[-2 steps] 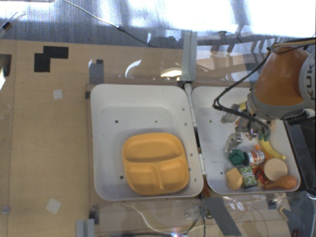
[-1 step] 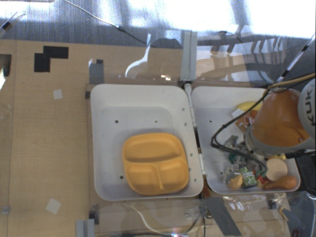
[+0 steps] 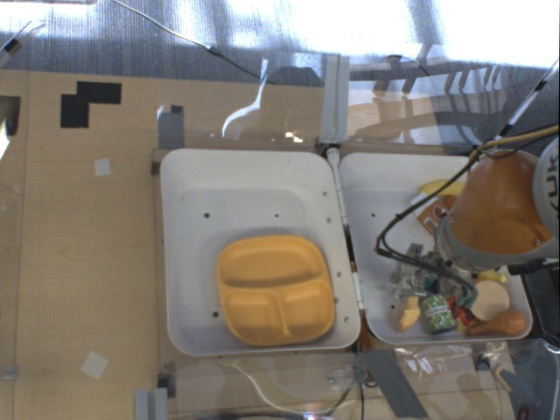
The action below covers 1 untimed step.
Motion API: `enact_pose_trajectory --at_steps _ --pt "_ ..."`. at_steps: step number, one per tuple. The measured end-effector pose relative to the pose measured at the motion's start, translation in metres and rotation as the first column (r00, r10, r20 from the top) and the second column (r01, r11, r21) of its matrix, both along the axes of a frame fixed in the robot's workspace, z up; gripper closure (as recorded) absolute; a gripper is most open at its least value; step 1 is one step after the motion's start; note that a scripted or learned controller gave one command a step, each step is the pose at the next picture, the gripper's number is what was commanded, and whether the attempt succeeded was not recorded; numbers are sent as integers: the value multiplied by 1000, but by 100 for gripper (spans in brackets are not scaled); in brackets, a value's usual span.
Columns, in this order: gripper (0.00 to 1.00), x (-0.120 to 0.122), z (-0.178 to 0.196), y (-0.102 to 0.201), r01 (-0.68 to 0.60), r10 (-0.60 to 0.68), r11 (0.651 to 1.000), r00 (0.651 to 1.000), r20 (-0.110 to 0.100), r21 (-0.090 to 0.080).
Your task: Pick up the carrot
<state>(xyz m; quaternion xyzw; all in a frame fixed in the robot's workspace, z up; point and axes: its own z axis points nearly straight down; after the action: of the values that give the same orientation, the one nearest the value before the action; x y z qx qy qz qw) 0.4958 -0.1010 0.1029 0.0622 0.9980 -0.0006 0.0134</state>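
- Claw [image 3: 418, 280]: a dark mechanism with looped black cables under the arm's orange wrist band [image 3: 494, 204]. It hangs over the right bin [image 3: 372, 234], just behind the green can [image 3: 437, 314] as seen from the near edge of the counter [image 3: 79, 261]. Whether it is apart or together cannot be told, and nothing is seen clamped in it.
- Carrot [image 3: 500, 325]: judged to be the tapered orange-brown piece just right of the green can, against the bin's near wall. The surface looks smooth and slightly glossy.
- Governing relation: from the claw, the carrot lies past the green can, toward the near right corner. Its long axis runs roughly along the near wall, with the thin end toward the can and the thick end away from it.
- Neighbours of the can: a pale yellow wedge [image 3: 409, 313] to its left, a small red piece [image 3: 461, 311] touching its right, and a flat cream disc [image 3: 490, 300] just behind the carrot. The crowding suggests a tight approach.
- Left bin [image 3: 188, 199]: a moulded yellow compartment tray [image 3: 275, 289], matte plastic, well apart from the can.
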Motion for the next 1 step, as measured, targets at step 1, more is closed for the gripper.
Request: enact_pose_trajectory --at_steps 1 --pt "100 -6 85 58 -193 193 981 981 -13 1"
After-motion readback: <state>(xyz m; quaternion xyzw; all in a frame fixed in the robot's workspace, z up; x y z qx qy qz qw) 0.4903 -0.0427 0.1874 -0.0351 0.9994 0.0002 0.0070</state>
